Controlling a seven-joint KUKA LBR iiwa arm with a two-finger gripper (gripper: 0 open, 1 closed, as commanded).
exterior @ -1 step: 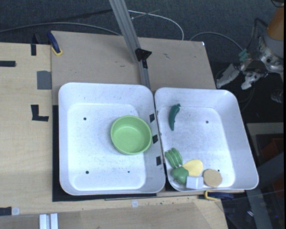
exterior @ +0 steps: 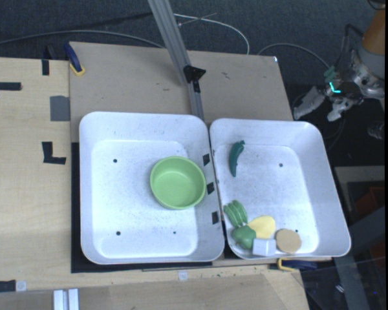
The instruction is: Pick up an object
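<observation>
I see the hand [exterior: 318, 103] off beyond the right bin's [exterior: 310, 134] far right corner, grip state I cannot tell, green bowl [exterior: 177, 183] in the left bin [exterior: 97, 173], teal pepper [exterior: 235, 157] and a cluster of small toys [exterior: 258, 232] in the right bin's near edge

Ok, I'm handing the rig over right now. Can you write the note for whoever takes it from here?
Gripper: off to the right of the bins, above the dark floor, holding nothing visible.
Left bin: green bowl.
Right bin: dark green pepper-like toy near the top left; clustered at the bottom left, a green ridged toy, yellow piece, round tan piece and small white block.
Done: nothing picked.
Left: choose an object, descend, grasp, lift.
</observation>
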